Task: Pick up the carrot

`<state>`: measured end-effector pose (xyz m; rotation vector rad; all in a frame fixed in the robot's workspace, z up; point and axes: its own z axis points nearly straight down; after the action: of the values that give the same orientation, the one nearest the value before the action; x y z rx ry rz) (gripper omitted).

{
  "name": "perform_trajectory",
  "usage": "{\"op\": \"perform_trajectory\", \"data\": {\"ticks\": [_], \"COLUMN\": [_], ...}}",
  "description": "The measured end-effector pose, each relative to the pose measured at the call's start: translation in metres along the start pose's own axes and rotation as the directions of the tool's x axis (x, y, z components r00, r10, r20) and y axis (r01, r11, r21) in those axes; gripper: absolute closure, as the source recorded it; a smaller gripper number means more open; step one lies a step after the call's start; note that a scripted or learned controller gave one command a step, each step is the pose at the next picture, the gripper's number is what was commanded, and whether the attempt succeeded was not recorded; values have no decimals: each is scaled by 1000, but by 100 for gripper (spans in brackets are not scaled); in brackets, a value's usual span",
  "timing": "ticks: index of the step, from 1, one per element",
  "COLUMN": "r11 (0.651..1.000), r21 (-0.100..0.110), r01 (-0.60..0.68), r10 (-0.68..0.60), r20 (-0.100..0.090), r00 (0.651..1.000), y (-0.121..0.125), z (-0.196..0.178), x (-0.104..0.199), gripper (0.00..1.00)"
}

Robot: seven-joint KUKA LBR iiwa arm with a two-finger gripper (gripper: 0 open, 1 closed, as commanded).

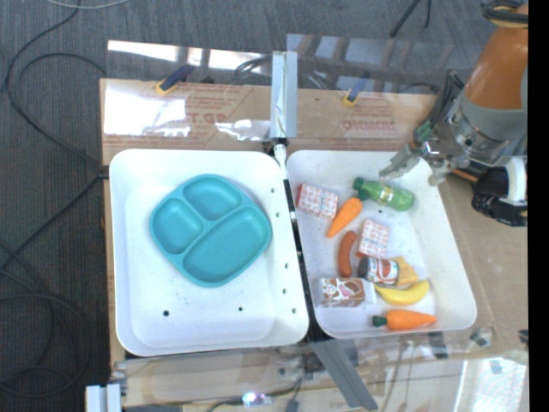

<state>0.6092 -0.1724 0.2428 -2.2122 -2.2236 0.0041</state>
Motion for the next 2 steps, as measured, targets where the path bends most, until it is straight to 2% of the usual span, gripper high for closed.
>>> {"op": "perform_trajectory", "data": {"ticks": [1,2], "r11": [999,995], "r21": [1,-28], "r01": [-48,-98], "r10": [48,98], "r20": [2,10], "r00": [999,995], "y": [23,10], "z": [123,149], "x": [45,70], "gripper": [0,0]}}
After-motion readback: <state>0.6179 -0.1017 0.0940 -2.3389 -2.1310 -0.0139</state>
